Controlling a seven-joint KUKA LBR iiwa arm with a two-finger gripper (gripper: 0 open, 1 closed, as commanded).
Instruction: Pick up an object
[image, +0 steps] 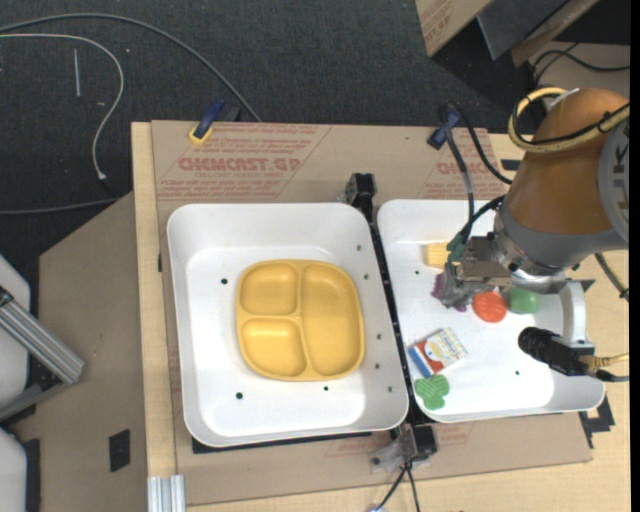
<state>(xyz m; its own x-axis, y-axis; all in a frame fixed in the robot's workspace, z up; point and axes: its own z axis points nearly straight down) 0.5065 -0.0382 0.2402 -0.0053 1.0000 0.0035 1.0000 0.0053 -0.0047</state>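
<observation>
My gripper (452, 290) hangs low over the left part of the right bin (480, 400). A yellow block (434, 255) lies just behind it near the bin's back left. A red round object (490, 307) sits right beside the gripper on its right, with a green object (524, 298) a little further right. In front of the gripper lies a small white packet with blue and red print (438, 350). A flat green piece (432, 390) rests near the bin's front left corner.
The left bin (200, 330) holds a yellow divided plate (300, 320). The arm's grey and orange body (565, 180) covers the right bin's back right part. A black divider strip (385, 300) runs between the bins.
</observation>
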